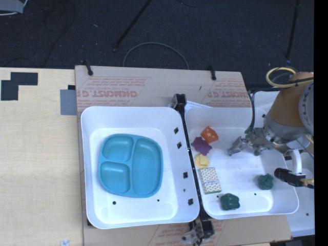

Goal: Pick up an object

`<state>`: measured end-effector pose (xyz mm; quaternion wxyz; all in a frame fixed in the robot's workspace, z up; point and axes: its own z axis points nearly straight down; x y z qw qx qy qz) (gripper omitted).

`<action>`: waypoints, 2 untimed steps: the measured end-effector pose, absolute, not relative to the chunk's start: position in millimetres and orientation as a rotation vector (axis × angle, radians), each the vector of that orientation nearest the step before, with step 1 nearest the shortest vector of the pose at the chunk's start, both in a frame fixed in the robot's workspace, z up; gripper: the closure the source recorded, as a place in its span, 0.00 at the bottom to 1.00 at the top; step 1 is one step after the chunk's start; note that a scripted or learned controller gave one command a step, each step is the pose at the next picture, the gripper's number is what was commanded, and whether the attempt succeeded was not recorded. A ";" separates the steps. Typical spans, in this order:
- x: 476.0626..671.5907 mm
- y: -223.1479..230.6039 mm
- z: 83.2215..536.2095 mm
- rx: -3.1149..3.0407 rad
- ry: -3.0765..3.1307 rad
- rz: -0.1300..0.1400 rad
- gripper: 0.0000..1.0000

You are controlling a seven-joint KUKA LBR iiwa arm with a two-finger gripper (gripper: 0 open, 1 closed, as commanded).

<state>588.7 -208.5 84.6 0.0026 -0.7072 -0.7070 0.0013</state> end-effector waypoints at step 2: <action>590.0 -205.9 140.9 -2.221 -2.223 -0.001 1.00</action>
